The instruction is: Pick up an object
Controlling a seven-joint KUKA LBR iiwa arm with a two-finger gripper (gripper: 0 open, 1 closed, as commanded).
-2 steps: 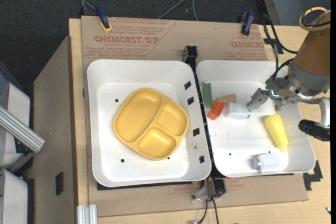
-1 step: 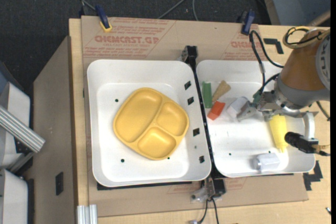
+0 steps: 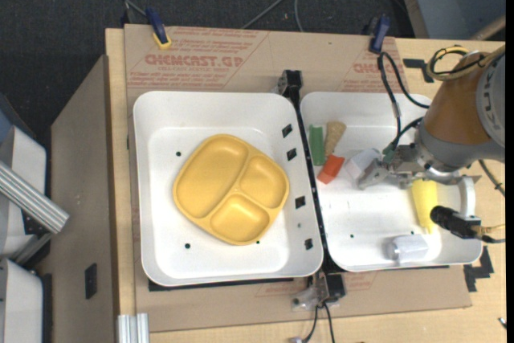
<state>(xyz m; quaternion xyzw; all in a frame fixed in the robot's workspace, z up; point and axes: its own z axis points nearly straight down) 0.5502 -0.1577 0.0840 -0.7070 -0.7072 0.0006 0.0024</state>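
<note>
My gripper (image 3: 368, 170) hangs low over the middle of the right bin (image 3: 361, 249), reaching in from the right and pointing left. Just left of it lies a small orange-red block (image 3: 331, 168), apart from the gripper tip. A green bar (image 3: 317, 144) and a tan piece (image 3: 334, 132) lie further up along the bin's left side. A yellow oblong object (image 3: 423, 205) rests under the wrist, to the right of the gripper. A grey-white object (image 3: 407, 248) sits near the bin's front edge.
The left bin (image 3: 152, 173) holds a yellow divided plate (image 3: 231, 189). The grey arm with its orange band (image 3: 462, 112) covers the right bin's right side. Black cables (image 3: 393, 92) run over the right bin's back rim.
</note>
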